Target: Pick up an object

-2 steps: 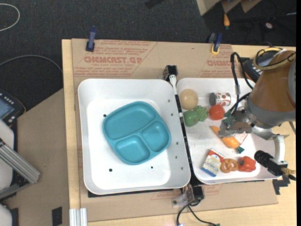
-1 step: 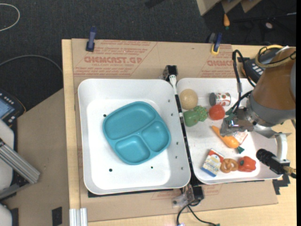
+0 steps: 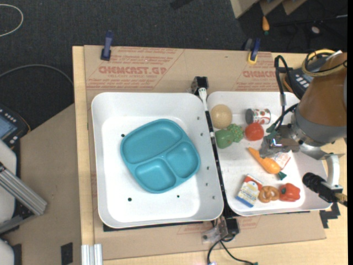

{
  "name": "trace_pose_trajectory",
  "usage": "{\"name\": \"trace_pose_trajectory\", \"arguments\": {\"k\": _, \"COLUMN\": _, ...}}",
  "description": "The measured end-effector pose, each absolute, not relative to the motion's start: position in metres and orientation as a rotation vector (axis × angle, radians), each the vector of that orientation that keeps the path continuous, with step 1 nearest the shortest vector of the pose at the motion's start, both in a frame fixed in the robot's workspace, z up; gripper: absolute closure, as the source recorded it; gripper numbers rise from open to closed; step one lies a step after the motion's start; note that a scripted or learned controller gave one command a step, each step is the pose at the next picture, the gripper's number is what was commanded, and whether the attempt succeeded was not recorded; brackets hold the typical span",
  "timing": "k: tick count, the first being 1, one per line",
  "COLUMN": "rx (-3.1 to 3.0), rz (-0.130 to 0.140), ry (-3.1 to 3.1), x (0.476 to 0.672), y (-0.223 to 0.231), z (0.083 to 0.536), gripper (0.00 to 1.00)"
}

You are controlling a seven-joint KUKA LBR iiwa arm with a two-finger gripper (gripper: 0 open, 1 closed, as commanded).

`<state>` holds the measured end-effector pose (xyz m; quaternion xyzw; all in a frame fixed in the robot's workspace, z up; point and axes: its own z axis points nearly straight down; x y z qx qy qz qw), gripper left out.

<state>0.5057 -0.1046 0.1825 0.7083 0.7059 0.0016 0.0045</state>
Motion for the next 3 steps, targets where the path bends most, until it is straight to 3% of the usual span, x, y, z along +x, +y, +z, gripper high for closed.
{"name": "trace_pose_trajectory", "arguments": {"k": 1, "rx": 2.209, "rz": 0.009, "ry": 2.231, "x": 0.485, "y": -0.009, "z": 0.249, "gripper": 1.0}}
{"name": "trace_pose_trajectory", "arguments": {"k": 3, "rx": 2.206, "rz": 0.02, "ry": 2.229, "x": 0.48, "y": 0.124, "z": 0.423, "gripper": 1.0}}
